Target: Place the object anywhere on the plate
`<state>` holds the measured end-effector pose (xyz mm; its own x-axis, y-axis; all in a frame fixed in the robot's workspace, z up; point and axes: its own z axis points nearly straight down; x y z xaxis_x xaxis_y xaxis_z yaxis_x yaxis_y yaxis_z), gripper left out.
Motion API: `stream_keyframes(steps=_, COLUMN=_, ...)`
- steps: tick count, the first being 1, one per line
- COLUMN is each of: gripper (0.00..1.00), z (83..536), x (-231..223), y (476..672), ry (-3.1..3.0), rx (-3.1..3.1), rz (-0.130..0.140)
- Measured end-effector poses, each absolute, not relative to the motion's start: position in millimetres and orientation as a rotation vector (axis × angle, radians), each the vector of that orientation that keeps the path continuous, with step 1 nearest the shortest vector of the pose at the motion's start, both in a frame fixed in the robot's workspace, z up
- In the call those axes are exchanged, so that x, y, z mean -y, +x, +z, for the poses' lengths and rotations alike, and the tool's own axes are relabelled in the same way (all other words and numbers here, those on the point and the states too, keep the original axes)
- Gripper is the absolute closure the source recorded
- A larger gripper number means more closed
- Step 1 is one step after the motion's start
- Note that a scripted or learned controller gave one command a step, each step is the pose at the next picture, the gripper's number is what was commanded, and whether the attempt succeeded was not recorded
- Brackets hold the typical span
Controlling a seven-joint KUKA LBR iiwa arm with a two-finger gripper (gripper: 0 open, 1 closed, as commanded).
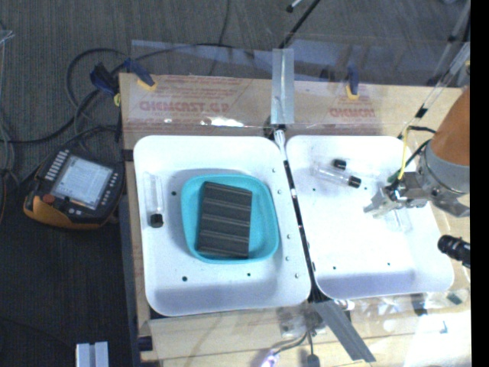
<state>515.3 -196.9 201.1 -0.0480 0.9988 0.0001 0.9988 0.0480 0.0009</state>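
Nearest, on the left, the white bin (pixel 164 281) holds a blue plate (pixel 263 228) bearing a dark ridged block (pixel 225 219). Right, the gripper (pixel 386 203) hangs over the other bin (pixel 367 270); I cannot tell its grip. Farther, clear tubes (pixel 336 176) lie.

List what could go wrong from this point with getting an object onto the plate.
1. The gripper sits over the right bin, far from the blue plate in the left bin; a carry must cross the raised rims between them.
2. The clear tube looks small and round, so it may slip or roll.
3. A dark ridged block already covers most of the plate, leaving little room.
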Motion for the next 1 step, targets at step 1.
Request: stream_keyframes(steps=1, gripper=0.00, z=201.1, x=196.9, y=515.3, ry=2.167, rx=-2.274, rz=0.001)
